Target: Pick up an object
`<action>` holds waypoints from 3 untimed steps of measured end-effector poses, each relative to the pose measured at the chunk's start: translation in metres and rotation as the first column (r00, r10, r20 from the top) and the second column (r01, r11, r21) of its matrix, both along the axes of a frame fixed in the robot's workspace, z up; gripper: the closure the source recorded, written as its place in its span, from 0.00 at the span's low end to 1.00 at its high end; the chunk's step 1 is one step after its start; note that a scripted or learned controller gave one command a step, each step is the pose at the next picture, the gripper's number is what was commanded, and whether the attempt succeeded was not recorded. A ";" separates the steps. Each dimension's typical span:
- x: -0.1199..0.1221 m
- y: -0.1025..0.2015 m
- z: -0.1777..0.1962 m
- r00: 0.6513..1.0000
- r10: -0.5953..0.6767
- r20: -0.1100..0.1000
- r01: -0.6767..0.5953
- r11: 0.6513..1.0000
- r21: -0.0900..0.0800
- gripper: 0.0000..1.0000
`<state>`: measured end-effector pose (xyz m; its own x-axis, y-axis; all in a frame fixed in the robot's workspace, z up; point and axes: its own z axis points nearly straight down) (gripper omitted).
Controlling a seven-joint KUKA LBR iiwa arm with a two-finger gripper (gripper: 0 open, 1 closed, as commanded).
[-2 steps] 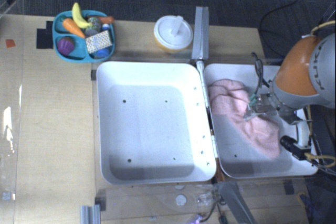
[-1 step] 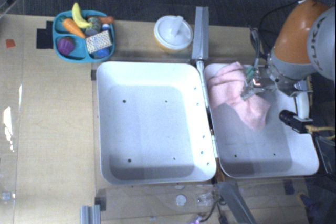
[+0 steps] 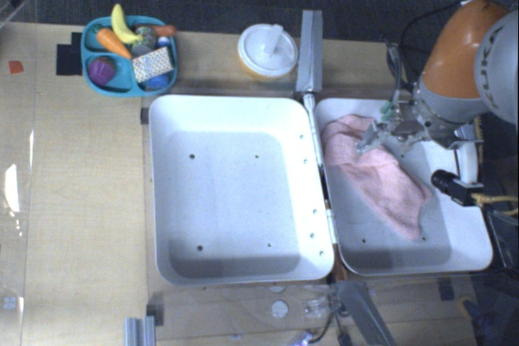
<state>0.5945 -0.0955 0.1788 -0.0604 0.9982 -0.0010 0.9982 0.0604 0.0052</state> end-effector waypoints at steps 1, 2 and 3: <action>0.012 -0.049 -0.084 0.999 -0.038 0.002 0.038 0.999 0.000 0.00; 0.031 -0.052 -0.088 0.988 0.151 0.007 -0.151 0.988 -0.003 0.00; 0.071 -0.052 -0.089 0.956 0.293 -0.001 -0.293 0.956 -0.002 0.00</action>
<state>0.6654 -0.1475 0.0894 -0.3504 0.9366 -0.0026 0.9366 0.3504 0.0036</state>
